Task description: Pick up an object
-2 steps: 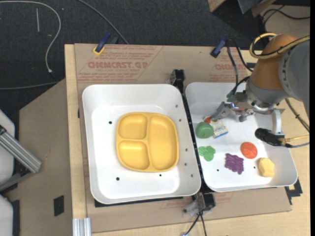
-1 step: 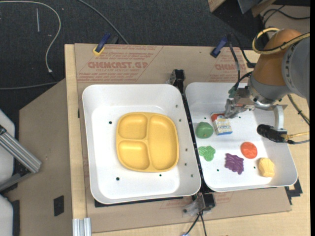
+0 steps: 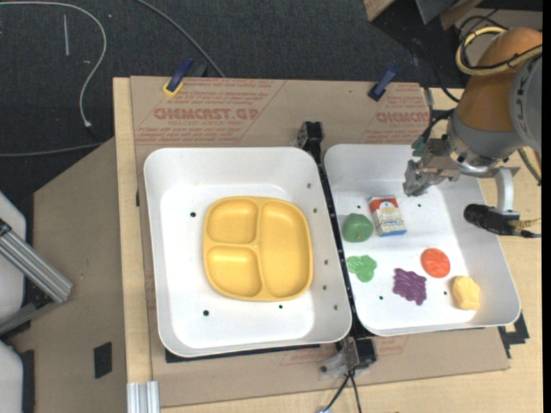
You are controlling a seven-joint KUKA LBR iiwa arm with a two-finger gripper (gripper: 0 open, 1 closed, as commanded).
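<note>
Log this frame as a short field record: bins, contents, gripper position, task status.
left bin: holds a yellow divided plate
right bin: small carton, green round piece, green leafy piece, purple grapes, orange round piece, yellow piece
gripper: over the right bin's far end, beyond the carton, nothing seen between its fingers
task status: no object lifted yet

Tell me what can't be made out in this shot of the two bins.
- Tool, camera view: too small and dark to judge its state.
- Arm, camera view: cut off by the right edge.
- Small carton, camera view: label too small to read.
- Purple item, camera view: shape too small to identify.
</note>
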